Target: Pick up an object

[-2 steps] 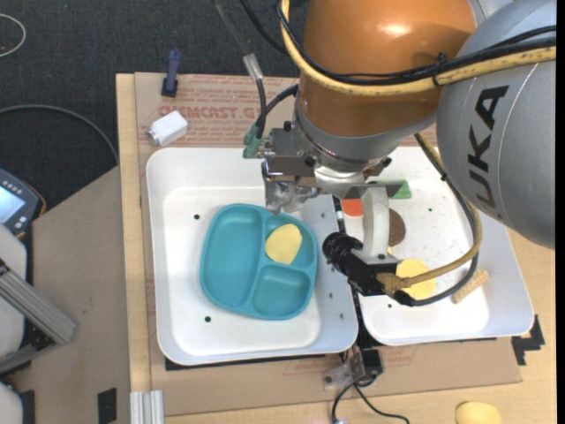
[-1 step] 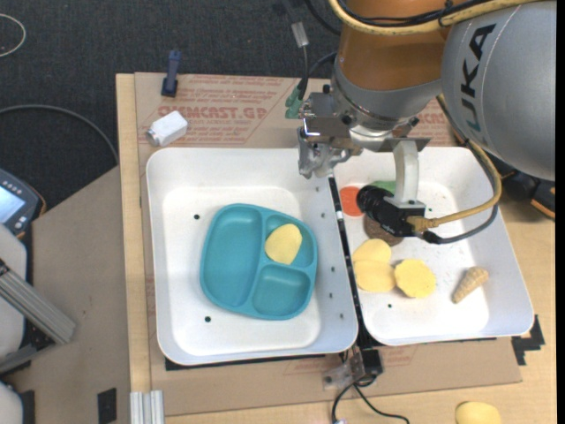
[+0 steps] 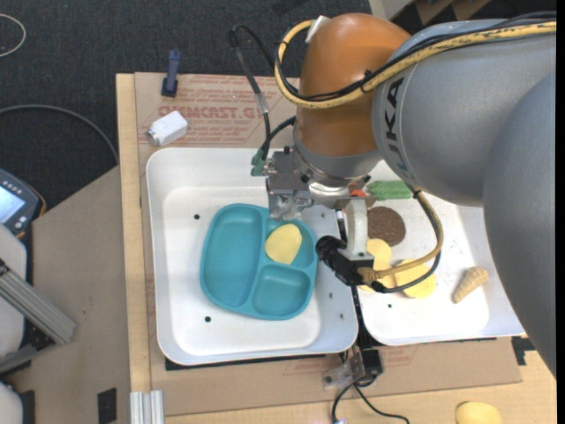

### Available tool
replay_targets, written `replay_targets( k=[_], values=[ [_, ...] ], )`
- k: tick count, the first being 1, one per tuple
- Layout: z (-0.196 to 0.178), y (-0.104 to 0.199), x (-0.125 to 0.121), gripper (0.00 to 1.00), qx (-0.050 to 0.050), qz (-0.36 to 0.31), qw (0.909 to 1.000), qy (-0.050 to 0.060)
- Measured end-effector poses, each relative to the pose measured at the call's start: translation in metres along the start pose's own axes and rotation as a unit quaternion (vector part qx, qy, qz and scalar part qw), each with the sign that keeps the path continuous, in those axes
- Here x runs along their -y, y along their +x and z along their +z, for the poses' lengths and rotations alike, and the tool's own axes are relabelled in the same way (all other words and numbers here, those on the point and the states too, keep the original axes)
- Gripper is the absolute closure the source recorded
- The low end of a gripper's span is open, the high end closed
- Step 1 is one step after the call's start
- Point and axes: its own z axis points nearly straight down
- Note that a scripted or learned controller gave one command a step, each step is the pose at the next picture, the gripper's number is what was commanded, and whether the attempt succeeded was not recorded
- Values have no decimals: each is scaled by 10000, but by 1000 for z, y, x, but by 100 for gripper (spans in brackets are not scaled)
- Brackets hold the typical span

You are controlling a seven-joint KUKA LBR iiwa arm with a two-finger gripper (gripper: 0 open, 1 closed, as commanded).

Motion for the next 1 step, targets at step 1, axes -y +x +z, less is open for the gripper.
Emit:
replay_targets(
  k=[1],
  values=[
    [-63,-6,65,100,-24,-11,10000,-62]
  ],
)
